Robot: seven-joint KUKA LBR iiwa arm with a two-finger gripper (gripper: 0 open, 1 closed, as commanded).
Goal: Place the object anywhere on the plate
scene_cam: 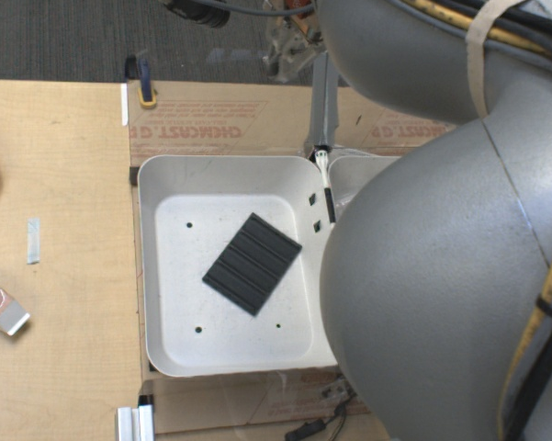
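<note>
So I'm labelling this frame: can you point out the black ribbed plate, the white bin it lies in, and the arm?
black ribbed plate [253, 264], camera view, middle of its ribbed top.
white bin [222, 164], camera view, far rim.
arm [441, 274], camera view, grey casing.

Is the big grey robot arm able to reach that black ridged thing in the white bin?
Probably yes. The black ridged slab lies flat in the left bin with nothing on top, and the arm looms right beside it.

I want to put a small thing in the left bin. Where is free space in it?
Inside the left bin, bare floor runs along its left wall and near rim, around the black ribbed plate. The right side is crowded by the arm.
</note>
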